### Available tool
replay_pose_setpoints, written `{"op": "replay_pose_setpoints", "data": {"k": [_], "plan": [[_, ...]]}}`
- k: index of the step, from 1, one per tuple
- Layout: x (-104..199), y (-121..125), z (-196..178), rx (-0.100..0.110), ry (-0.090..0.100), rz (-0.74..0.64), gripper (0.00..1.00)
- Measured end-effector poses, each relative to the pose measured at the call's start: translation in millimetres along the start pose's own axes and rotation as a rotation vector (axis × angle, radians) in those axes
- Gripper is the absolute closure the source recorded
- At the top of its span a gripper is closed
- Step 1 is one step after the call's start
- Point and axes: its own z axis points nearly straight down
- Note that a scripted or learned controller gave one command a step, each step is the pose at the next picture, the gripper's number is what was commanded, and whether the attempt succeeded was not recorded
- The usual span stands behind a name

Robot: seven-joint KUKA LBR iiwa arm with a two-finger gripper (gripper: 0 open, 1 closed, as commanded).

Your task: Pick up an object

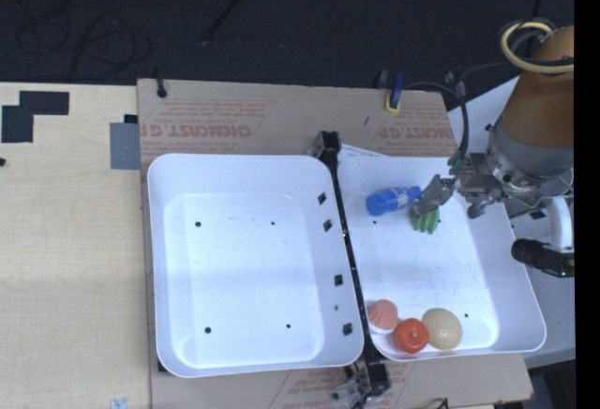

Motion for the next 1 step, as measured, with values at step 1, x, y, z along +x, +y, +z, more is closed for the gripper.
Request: {"op": "replay_pose_setpoints", "data": {"k": [1], "plan": [[-42.1, -17.3, -48.0, -0.005, -0.003, 0.003, 0.00]]}}
